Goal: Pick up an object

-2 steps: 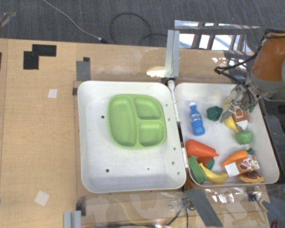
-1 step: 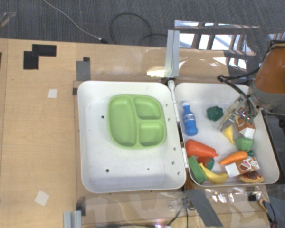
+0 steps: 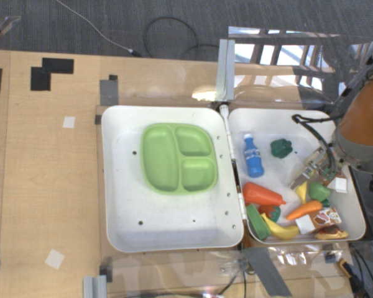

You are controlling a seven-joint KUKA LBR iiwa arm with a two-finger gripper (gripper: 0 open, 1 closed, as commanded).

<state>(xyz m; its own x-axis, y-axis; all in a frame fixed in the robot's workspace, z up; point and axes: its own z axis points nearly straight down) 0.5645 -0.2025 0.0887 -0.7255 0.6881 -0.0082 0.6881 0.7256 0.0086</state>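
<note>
The gripper (image 3: 312,171) hangs low in the right bin (image 3: 359,231), over a green and yellow toy (image 3: 316,191); finger state cannot be told.

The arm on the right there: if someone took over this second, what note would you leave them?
Gripper: low in the right bin, over the toys by its right wall; I can't tell whether it holds anything.
Right bin: blue bottle, dark green piece, red pepper, banana, carrot, green toy, food packet.
Left bin: green divided plate.
Done: nothing visibly lifted.
Left: grasp one toy and raise it.
</note>
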